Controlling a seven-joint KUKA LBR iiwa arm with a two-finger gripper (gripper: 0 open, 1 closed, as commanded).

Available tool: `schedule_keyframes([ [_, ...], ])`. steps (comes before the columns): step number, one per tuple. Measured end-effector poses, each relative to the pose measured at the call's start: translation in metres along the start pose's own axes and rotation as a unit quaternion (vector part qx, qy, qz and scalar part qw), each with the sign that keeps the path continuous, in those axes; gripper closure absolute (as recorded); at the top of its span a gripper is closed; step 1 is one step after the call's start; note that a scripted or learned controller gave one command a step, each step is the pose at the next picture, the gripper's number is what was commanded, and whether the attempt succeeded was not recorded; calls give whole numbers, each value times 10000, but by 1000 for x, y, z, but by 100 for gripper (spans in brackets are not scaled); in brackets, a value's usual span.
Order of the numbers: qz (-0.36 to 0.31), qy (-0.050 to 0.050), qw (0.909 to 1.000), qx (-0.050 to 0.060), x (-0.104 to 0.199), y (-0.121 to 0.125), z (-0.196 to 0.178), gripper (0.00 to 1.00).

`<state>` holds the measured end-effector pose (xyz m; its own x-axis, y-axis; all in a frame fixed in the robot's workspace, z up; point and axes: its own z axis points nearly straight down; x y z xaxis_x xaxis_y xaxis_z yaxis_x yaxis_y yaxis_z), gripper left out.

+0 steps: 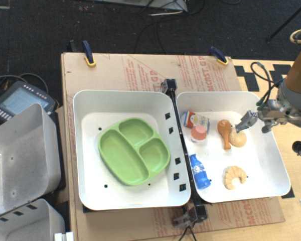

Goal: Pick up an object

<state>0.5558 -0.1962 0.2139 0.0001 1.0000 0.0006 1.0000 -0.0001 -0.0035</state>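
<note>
Pincer (252,120) spread near right bin's far rim (215,94), beside drumstick (230,133), croissant (235,177) well apart.

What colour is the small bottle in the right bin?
Blue, on the small plastic bottle, seen in the camera view.

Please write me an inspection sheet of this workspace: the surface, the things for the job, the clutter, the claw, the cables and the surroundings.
Surface: brown board bearing two white bins, left bin and right bin, held by clamps at the far edge.
Job's things: in the right bin, a drumstick, a croissant, a blue bottle, a small red and white pack and a pink cup.
Clutter: green divided plate in the left bin.
Claw: claw low over the right bin, beside the drumstick; grip cannot be judged.
Cables: black cables on the dark floor behind the board.
Surroundings: grey boxes at left.
</note>
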Motion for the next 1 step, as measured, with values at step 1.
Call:
schedule_keyframes([
  [1,4,1,10000,0,2,-1,43,0],
])
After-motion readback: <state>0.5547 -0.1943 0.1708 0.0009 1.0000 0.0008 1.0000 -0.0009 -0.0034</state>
